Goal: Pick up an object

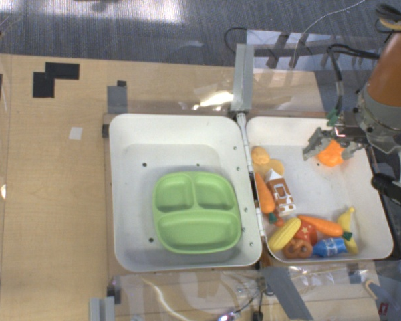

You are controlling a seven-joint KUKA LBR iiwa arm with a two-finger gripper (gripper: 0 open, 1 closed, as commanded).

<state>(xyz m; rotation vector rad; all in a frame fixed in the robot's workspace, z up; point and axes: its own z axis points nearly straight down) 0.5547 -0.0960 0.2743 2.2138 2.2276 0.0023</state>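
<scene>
The gripper [332, 146] pinches an orange toy [331, 154] above the right bin [382, 246]; it should lift straight, keeping its squeeze steady

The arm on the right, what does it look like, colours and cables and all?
The grey robot arm carries a broad orange band above its wrist. Its two-finger gripper is grey metal with a small green spot near its base. Black and pale cables loop behind the arm.

Grey arm [387, 116] w/ orange band [393, 72], black cables [337, 65]
</scene>
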